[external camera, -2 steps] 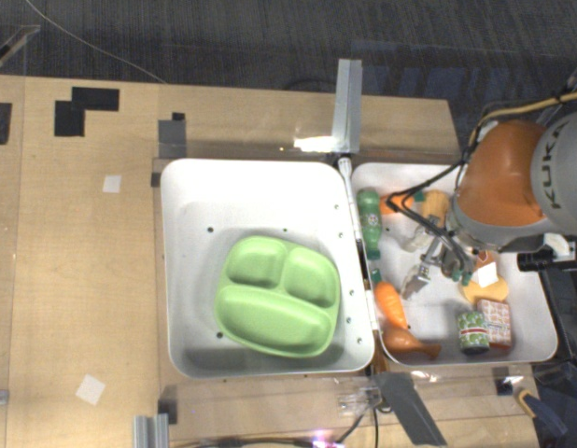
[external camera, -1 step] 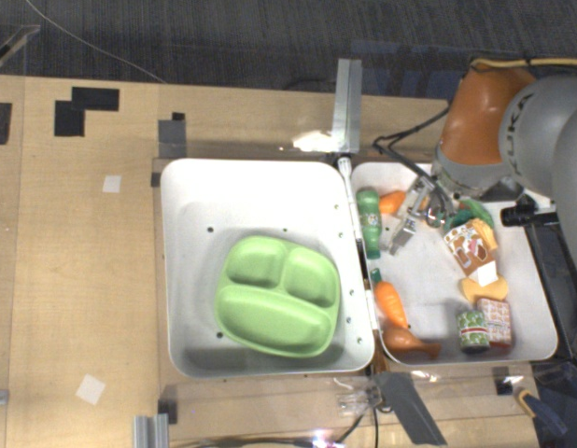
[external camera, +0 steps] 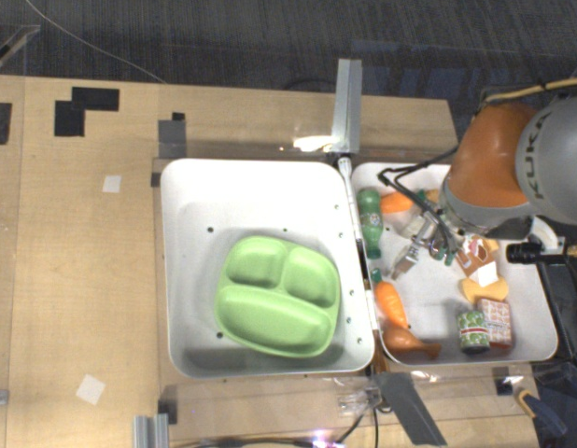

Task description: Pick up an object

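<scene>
Camera view from above shows a wooden surface (external camera: 74, 278) carrying two shallow white bins side by side. The left bin (external camera: 190, 213), in the middle of the frame, holds a green divided plate (external camera: 277, 295). The right bin (external camera: 536, 339), at the right of the frame, holds a scatter of small toy foods. The grey arm with its orange band (external camera: 489, 157) reaches in from the right edge, and the gripper (external camera: 421, 243) hangs over the upper middle of the right bin. Whether it is released or clenched I cannot tell, as the wrist hides it.

Nearest choices: a green bottle (external camera: 370, 215) lies just left of the gripper along the bin's left wall, and an orange carrot (external camera: 391, 304) lies just below it, toward the lower left of the bin. A small green can (external camera: 472, 330) stands near the lower right.

To do this step well, I judge the arm should settle on one separate item, such as the carrot, centre over it, and descend squarely, staying off the wall.
</scene>
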You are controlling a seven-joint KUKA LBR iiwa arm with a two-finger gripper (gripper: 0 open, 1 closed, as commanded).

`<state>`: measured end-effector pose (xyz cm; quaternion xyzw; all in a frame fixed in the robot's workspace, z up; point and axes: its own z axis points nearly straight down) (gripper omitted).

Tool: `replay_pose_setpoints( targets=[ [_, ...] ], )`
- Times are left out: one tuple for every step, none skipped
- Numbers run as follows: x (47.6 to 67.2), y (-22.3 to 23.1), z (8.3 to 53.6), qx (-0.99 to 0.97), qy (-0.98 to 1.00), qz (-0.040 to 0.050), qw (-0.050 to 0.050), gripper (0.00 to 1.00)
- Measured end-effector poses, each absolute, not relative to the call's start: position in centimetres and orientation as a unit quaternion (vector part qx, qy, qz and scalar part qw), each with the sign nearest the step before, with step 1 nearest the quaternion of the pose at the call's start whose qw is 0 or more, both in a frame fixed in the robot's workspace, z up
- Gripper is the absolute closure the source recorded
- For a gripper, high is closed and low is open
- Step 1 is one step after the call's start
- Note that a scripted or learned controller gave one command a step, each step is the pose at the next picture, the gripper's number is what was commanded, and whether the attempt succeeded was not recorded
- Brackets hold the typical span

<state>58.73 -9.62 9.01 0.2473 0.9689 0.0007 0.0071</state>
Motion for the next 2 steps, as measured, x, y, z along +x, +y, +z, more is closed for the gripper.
replay_pose_setpoints(
  targets=[
    [49.7, -9.1, 9.2, 0.363, 0.932, 0.0007, 0.015, 0.0],
    [56.0, -12.2, 11.6, 0.266, 0.964, 0.0004, 0.005, 0.0]
  ],
)
